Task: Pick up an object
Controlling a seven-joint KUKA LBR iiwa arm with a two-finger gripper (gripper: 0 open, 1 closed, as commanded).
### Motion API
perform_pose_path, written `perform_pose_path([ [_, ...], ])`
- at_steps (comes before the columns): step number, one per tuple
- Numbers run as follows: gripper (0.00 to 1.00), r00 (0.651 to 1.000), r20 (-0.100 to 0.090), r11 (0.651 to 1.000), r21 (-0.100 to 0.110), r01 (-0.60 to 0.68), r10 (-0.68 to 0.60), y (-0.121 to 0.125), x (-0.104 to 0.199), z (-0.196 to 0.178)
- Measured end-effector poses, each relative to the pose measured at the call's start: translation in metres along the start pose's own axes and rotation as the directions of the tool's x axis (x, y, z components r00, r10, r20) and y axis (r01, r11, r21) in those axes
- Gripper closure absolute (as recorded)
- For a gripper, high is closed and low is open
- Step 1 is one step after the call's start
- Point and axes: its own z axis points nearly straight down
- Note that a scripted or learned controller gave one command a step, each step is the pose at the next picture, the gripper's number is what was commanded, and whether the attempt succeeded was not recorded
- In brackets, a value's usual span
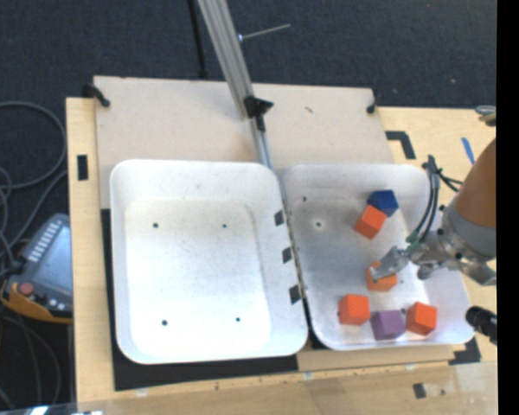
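Gripper (387, 269) in right bin (329, 232), fingers pinching an orange block (381, 279) near its centre.

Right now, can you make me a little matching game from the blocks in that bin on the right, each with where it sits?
Things:
1. blue block
2. purple block
3. orange block at the gripper

Places:
A. along the near wall, between two orange blocks
B. mid-bin, under the arm's tip
C. nearest the far wall of the right bin

Pairs: 1-C, 2-A, 3-B
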Motion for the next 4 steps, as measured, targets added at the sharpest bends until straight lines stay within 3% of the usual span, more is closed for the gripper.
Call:
perform_pose_path([
  [1, 0.0, 1.0, 0.004, 1.0, -0.011, 0.004, -0.004, 0.071, -0.021, 0.089],
  [2, 0.0, 1.0, 0.003, 1.0, -0.011, 0.0, 0.0, 0.022, 0.008, 0.087],
  [3, 0.0, 1.0, 0.001, 1.0, -0.016, 0.009, -0.009, 0.027, 0.054, 0.016],
  [4, 0.0, 1.0, 0.002, 1.0, -0.012, 0.006, -0.006, 0.031, 0.06, -0.008],
])
